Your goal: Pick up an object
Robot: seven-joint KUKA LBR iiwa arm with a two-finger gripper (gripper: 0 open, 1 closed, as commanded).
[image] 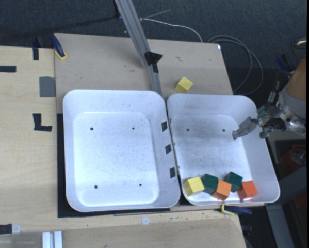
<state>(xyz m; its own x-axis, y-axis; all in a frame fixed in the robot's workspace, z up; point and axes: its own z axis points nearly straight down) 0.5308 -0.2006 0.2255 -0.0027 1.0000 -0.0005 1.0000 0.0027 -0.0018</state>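
Gripper (245, 127) poised above the right bin (206, 105), near its right wall, one grey finger jutting leftward. Open or clenched? Cannot tell from here, and nothing visible in its grasp. Arm (296, 99) reaching in at the right edge.

Targets clustered in the bin's near corner, well apart from the gripper: yellow cube (194, 184), dark green cube (210, 181), orange cube (223, 189), second green cube (233, 180), red-orange cube (247, 189). All huddled, several touching.

Trouble ahead, probably: so tightly packed (barely a gap anywhere) that a finger coming down could land on top of a cube instead of beside it, or shove neighbours and close on air. Also hard against the near wall, so a finger could snag the rim on descent. Yellow cube on the cluster's left flank looking like the most open side.

Further out: left bin (71, 138) beside it, sharing a middle edge. One more yellow cube (184, 84) loose on the bench behind the bins, outside both. Grey bar (136, 27) slanting in from the top toward the bins' junction, clear of the cluster. Cables (237, 48) trailing on the dark floor beyond.
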